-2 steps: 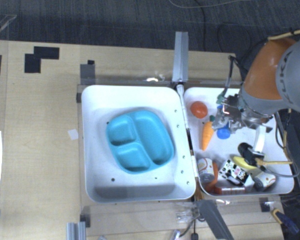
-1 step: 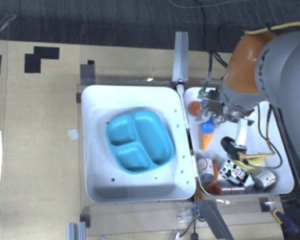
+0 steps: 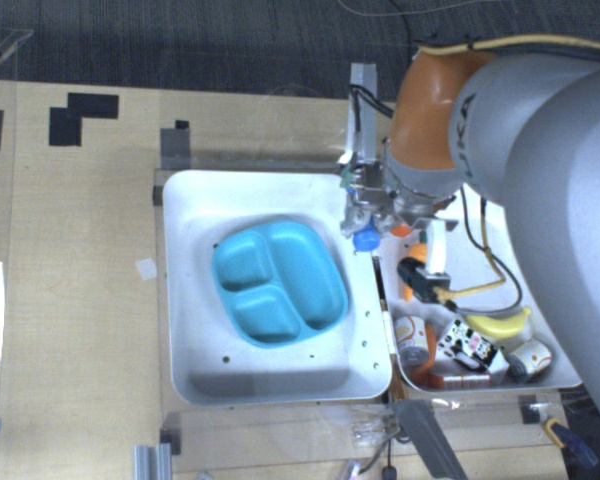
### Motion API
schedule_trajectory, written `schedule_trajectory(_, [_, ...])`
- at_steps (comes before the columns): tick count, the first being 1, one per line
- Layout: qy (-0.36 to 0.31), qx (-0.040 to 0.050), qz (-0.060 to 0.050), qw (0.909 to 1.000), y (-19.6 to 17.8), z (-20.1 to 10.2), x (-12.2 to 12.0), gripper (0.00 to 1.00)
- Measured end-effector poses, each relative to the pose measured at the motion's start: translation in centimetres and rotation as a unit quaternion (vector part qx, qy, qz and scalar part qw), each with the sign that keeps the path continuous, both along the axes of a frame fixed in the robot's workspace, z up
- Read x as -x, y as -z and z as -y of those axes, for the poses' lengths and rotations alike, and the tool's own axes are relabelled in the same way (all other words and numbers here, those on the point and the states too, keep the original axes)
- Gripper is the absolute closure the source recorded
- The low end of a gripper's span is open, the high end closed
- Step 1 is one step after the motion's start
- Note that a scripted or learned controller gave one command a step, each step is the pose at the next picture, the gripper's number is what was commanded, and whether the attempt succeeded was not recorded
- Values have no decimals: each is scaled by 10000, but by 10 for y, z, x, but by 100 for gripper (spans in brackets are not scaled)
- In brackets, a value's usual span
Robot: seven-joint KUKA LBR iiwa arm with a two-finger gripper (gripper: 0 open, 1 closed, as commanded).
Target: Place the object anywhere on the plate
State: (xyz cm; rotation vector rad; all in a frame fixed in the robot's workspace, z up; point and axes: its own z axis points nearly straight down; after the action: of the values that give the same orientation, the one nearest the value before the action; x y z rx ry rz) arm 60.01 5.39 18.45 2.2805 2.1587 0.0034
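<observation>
Nearest the camera, at about 5 o'clock in the view, the right bin (image 3: 480,258) holds a jumble of things, a banana (image 3: 502,323) among them. I judge none of that to be my business now.

Next out is the blue plate (image 3: 315,273), divided into three hollows. It lies bare in the middle of the left bin (image 3: 190,298), which sits on the pale surface (image 3: 70,298).

Further out, my claw (image 3: 365,224) hangs over the seam between the two bins, at roughly 2 o'clock from the plate's middle. A small blue piece (image 3: 365,239) shows right at its tip, on the 6 o'clock side, touching it or nearly so. I take that piece to be the object I am meant to place. I cannot tell whether my claw is spread, pressed together or pinching the piece: the wrist hides that.

As I judge it, this is the carry step, with the piece not yet on the plate. The next move calls for a short travel toward 8 o'clock until the tip is over one of the plate's hollows, then a descent and a release.
</observation>
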Motion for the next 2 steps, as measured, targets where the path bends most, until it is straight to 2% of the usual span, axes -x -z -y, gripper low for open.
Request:
schedule_trajectory(1, [460,-5,-3,9989,20,-81,9,100])
schedule_trajectory(2, [178,0,7,9998,-1,-49,-13,100])
